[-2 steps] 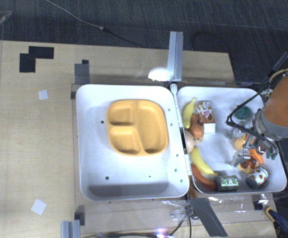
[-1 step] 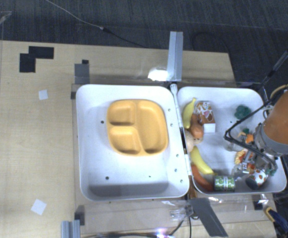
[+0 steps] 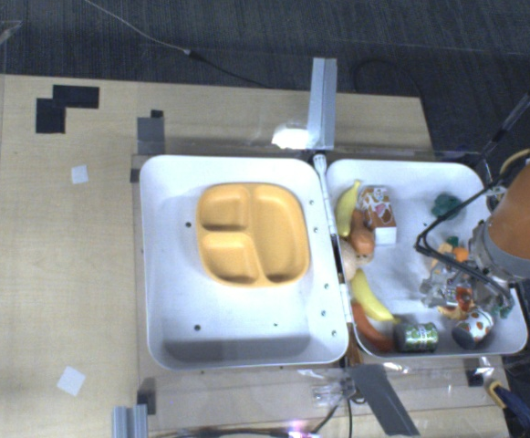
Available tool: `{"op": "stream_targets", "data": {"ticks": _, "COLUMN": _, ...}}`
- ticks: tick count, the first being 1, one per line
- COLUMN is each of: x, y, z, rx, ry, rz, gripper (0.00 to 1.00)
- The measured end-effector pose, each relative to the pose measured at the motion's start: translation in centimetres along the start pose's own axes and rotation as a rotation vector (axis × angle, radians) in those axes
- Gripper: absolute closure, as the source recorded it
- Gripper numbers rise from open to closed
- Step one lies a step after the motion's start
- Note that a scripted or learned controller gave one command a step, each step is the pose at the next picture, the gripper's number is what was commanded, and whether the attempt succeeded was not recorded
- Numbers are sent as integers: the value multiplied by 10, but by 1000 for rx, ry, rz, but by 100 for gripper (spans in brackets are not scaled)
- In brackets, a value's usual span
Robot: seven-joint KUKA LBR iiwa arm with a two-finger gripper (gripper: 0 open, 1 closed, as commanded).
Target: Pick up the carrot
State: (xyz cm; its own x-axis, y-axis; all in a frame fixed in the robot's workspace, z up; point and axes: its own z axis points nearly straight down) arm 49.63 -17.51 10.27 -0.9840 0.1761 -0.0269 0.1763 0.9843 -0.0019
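The carrot (image 3: 371, 328) is a reddish-orange tapered piece lying along the front left corner of the right bin (image 3: 410, 176). A yellow banana (image 3: 370, 296) partly overlaps it, and a green can (image 3: 417, 337) sits by its right end. My gripper (image 3: 452, 292) hangs low over the right side of this bin, amid small orange and red items, roughly a hand's width to the right of the carrot. The orange-banded wrist (image 3: 524, 219) rises behind it.
The left bin (image 3: 169, 245) holds a yellow divided plate (image 3: 250, 234). The right bin also holds a second banana (image 3: 347, 206), a printed packet (image 3: 377, 209), a brown-orange item (image 3: 363, 242), a green object (image 3: 446, 205) and a dark round object (image 3: 471, 333).
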Motion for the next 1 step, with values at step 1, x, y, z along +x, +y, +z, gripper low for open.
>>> {"op": "stream_targets", "data": {"ticks": 1, "x": -92, "y": 24, "z": 16, "rx": -2, "ry": 11, "rz": 153, "gripper": 100}}
